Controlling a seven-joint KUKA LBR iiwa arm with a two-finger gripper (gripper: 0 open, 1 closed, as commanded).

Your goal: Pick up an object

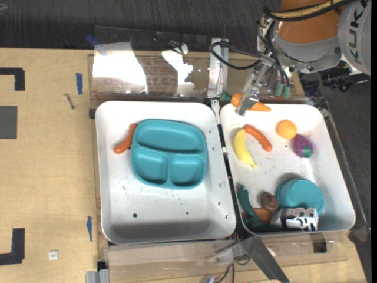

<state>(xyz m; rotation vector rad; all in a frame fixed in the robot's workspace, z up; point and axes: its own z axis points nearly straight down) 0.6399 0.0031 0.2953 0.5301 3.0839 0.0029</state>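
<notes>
I see my gripper (246,102) above the right bin's (336,158) far edge, fingers clenched on an orange toy carrot (257,105).

Wood bench (41,175), two white bins side by side, left bin (112,217), right bin (339,175), black tape marks (15,78)
</notes>
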